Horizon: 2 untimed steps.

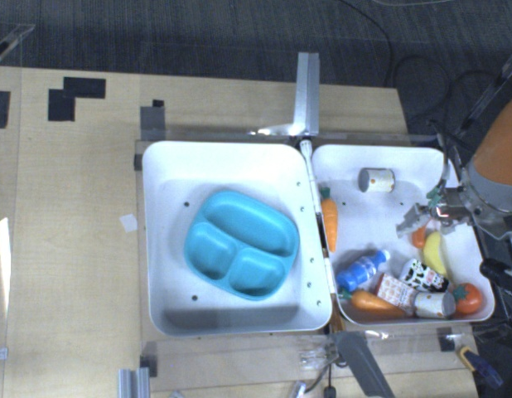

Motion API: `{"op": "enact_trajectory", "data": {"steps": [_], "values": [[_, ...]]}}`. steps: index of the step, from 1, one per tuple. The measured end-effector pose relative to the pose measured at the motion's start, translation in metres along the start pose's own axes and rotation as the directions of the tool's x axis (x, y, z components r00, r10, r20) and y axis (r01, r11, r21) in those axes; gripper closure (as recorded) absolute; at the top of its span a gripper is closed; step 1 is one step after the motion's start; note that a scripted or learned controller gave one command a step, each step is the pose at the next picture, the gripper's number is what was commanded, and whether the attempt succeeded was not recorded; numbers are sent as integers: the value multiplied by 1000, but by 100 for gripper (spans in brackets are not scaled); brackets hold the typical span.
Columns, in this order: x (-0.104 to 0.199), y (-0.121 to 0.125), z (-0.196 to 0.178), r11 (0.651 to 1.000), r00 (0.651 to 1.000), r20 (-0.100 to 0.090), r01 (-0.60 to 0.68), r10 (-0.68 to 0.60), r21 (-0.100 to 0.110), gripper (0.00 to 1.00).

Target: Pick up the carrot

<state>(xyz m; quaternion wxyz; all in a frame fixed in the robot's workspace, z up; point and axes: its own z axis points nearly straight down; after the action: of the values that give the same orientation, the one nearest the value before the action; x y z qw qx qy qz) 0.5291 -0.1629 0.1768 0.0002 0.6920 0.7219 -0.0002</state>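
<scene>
Gripper (417,216) hovers low over the right bin (388,157) near a yellow banana (436,252); its grip state cannot be told. Well apart, the carrot (329,220) lies along the bin's left wall. No label is legible.

Two white bins (231,160) of smooth, faintly glossy plastic on a matt, pale wood-look bench (65,222), the left holding a glossy blue plastic divided tray (239,243), the right a smooth orange carrot (329,222) and a dull grey metal can (376,179), with brushed-metal brackets (307,89) between.
</scene>
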Motion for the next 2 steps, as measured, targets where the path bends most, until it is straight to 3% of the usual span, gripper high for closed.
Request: {"op": "enact_trajectory", "data": {"steps": [1,2], "values": [[80,-35,86,999,999,1,-46,46,-12,0],[81,-34,78,999,999,0,-44,44,-13,100]]}}
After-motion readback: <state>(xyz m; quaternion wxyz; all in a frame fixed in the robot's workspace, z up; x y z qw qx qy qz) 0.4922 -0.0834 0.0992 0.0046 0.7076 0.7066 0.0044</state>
